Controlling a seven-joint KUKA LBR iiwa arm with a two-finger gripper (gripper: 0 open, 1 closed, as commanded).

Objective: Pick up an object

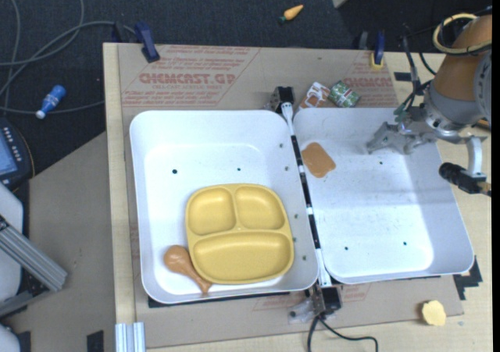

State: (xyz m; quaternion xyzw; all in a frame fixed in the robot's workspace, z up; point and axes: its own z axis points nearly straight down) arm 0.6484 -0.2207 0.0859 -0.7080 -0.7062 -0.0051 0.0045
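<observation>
Pincer (pixel 391 140) low over right bin (pixel 375 249) — arm angled

two white bins (pixel 148 186), one yellow tray (pixel 238 233), one drumstick (pixel 183 264)

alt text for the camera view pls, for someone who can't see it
The robot's gripper hovers over the upper part of the right white bin, which holds a flat brown piece near its left wall. The left white bin holds a yellow divided tray with an orange toy drumstick beside it.
</observation>
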